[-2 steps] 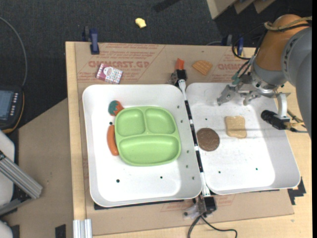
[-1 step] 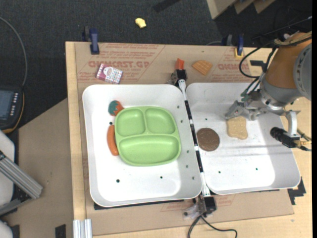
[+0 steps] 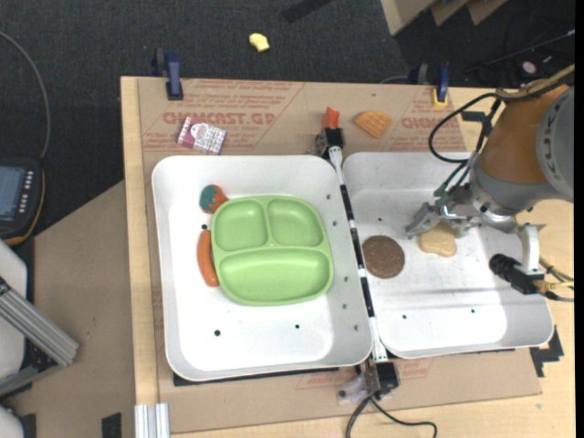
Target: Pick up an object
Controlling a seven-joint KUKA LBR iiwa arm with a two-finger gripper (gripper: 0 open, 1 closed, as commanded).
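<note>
In the right bin [image 3: 456,327] lie a round brown patty [image 3: 383,255] and a pale tan lump [image 3: 439,243]. My gripper [image 3: 440,224] hovers at the tan lump's upper edge, its fingers spread open with nothing between them. The grey arm with its orange band [image 3: 516,140] comes in from the right. The patty lies to the gripper's lower left, apart from it.
The left bin [image 3: 182,318] holds a green divided plate [image 3: 271,250], an orange sausage-shaped piece [image 3: 206,257] and a small green-and-red piece [image 3: 213,197]. On the bench behind the bins lie a waffle-like piece [image 3: 371,123] and a pink packet [image 3: 201,135]. A black fitting [image 3: 513,275] hangs over the right bin's edge.
</note>
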